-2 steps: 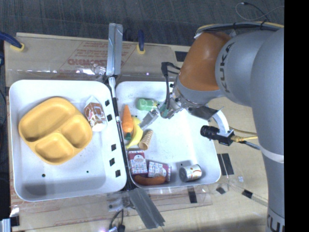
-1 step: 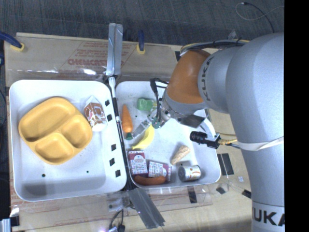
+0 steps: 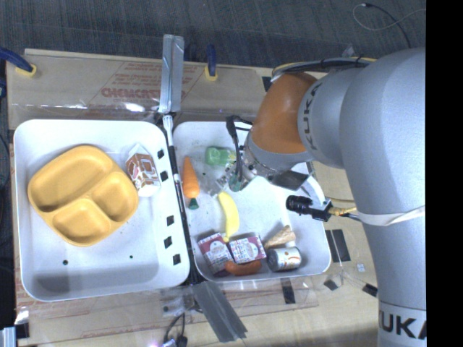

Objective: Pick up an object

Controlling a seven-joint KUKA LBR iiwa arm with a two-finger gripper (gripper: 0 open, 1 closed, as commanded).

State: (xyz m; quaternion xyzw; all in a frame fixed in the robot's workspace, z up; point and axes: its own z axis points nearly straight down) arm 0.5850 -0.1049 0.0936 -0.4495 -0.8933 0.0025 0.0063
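Reaching in from the right, the grey arm point(image 3: 376, 121) bends down over the right bin point(image 3: 311, 262), its orange band uppermost, and the gripper point(image 3: 235, 181) sits low near the bin's upper left part — whether it is open or closed cannot be told.

Counted in the right bin: one carrot point(image 3: 190, 181), one banana point(image 3: 229, 214), one green object point(image 3: 218, 155), two red packets point(image 3: 233, 250), one can point(image 3: 284, 259) and one tan wedge point(image 3: 281, 236). The left bin point(image 3: 43, 280) bears one yellow divided tray point(image 3: 82, 194) and one small brown packet point(image 3: 142, 170) at its right edge.

The banana lies just below the gripper, its long axis running from the bin's far edge toward its near edge. The carrot, along the left wall, runs the same way — green end nearer the near edge.
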